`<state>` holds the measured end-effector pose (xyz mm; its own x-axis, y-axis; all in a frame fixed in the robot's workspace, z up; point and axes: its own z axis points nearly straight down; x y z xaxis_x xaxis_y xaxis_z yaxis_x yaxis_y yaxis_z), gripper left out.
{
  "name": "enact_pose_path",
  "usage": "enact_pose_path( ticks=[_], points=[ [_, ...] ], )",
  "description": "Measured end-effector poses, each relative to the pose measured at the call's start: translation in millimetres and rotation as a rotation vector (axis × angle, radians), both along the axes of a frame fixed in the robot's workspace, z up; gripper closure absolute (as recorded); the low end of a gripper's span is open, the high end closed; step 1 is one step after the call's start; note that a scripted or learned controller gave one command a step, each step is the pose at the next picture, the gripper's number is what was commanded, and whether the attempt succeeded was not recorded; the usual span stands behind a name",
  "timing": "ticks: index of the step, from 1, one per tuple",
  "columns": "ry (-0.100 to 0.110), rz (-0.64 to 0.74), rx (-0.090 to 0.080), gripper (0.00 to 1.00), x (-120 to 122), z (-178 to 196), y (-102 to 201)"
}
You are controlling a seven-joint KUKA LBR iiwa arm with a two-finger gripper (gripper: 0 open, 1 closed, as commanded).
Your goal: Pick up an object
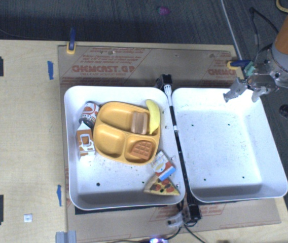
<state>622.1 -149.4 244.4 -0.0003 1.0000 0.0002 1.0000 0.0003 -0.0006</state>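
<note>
While the gripper (243,90) hangs open and empty, yellow plastic banana (154,116), well to its left, wants a centred, crosswise grasp.

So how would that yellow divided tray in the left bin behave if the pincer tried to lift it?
The yellow divided tray looks like rigid moulded plastic, so probably stiff and light. Its smooth rounded rim may slip. Grabbed at one edge it would likely tilt, spilling the waffle.
</note>
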Motion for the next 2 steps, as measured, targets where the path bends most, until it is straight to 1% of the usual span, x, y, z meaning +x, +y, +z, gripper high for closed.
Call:
enact_pose_path(
  ticks=[1, 2],
  points=[
    [0.0, -0.001, -0.001, 0.0, -99, -80, 5],
    [-0.002, -0.001, 0.0, 0.0, -138, -151, 29]
  ],
)
